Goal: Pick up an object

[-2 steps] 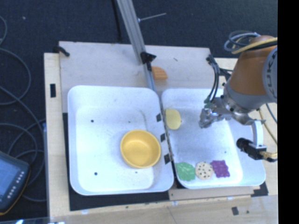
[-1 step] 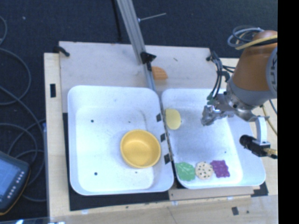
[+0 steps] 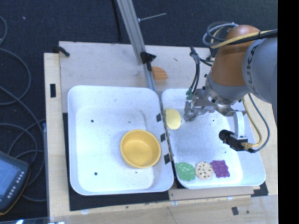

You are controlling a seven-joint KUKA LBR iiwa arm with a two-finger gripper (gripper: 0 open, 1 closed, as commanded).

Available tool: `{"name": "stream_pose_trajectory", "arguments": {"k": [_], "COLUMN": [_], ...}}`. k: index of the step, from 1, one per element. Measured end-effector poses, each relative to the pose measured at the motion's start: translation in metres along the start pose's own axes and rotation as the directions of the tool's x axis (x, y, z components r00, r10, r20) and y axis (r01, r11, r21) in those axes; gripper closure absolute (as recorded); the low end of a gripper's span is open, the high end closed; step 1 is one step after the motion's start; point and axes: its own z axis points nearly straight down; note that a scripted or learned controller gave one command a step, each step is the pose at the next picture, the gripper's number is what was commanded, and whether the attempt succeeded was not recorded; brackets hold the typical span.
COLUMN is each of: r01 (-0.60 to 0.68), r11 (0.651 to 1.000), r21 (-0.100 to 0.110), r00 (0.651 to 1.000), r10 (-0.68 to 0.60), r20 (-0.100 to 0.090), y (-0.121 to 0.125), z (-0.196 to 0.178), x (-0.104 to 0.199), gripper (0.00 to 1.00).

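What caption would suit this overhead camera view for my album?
Robot arm's tool beside a pale yellow piece in the right bin; yellow bowl in the left bin.

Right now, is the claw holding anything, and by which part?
Nothing shows between the claw; it hangs over the right white bin, just beside the pale yellow oval piece.

Robotics lab: bench (image 3: 100, 64) with bins (image 3: 79, 106), loose cables (image 3: 18, 125).

The pale wooden bench (image 3: 103, 64) bore two shallow white plastic bins (image 3: 84, 125) (image 3: 243, 171) set side by side.
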Motion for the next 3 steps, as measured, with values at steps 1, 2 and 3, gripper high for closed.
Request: {"name": "stream_pose_trajectory", "arguments": {"k": [1,2,3], "r01": [0.001,0.001,0.0], "r11": [1.0,1.0,1.0], "r21": [-0.001,-0.001,0.0], "r00": [1.0,1.0,1.0], "r10": [-0.001,-0.001,0.0], "r20": [-0.001,-0.001,0.0], "y": [0.01,0.034,0.049], "z": [-0.012,-0.022,-0.022], "x": [0.047,0.099,0.142], "gripper": [1.0,1.0,1.0]}}
